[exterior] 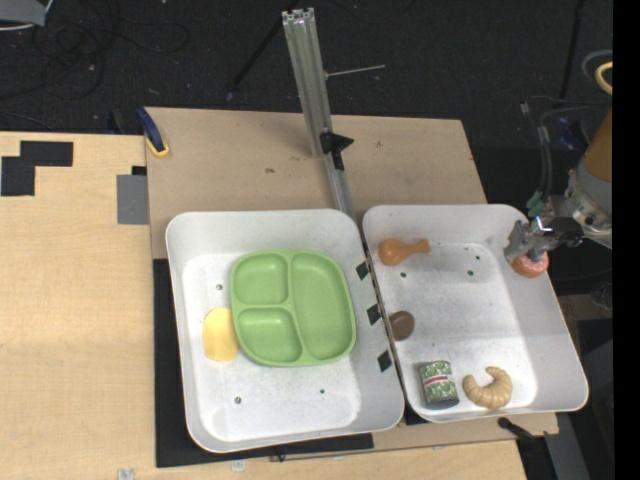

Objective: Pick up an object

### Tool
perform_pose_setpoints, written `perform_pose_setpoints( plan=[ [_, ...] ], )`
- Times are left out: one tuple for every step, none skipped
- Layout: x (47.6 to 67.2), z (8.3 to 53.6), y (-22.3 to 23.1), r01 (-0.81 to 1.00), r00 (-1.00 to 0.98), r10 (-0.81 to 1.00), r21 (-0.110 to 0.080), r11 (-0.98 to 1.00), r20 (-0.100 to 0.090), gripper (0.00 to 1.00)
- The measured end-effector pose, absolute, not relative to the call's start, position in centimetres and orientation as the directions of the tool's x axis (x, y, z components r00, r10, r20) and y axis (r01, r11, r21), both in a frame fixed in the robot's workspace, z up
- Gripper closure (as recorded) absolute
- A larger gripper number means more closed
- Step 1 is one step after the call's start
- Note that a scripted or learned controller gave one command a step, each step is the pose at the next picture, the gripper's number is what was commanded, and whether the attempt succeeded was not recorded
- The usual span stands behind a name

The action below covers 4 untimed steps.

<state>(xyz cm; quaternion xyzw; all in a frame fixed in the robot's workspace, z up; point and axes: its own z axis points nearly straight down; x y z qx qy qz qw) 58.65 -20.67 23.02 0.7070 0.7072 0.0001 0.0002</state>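
The surface [400,158] is a tan board carrying two shallow white bins side by side, with a metal post [312,98] rising from behind them. The left bin [270,408] holds a green divided plate [294,306] near its middle, and a yellow object [219,334] lies just beside the plate's left edge. The right bin [545,358] holds several small things. An orange drumstick-shaped toy [401,251] lies near its far left corner. A small brown lump [401,324] sits by its left wall. A little green-labelled can [438,382] stands near the front edge, and a tan croissant [489,387] lies just beside it on the right. The arm reaches in from the right, and its gripper [531,240] hangs over the far right rim of the right bin. A small pink-red object [531,264] sits directly under the gripper at that rim; whether the gripper is closed on it or merely above it cannot be told.
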Motion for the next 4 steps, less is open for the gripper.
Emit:
perform_pose_setpoints(
  plan=[
    [57.6,23.6,-14.8,1.000,-0.004,1.000,-0.003,0.004,0.003,1.00],
    [56.4,22.4,-9.5,1.000,-0.004,1.000,-0.005,0.004,0.003,1.00],
    [55.2,21.3,-4.4,1.000,-0.004,1.000,-0.006,0.004,0.003,1.00],
    [53.1,22.1,0.9,1.000,-0.005,1.000,-0.005,0.005,0.003,1.00]
  ],
)
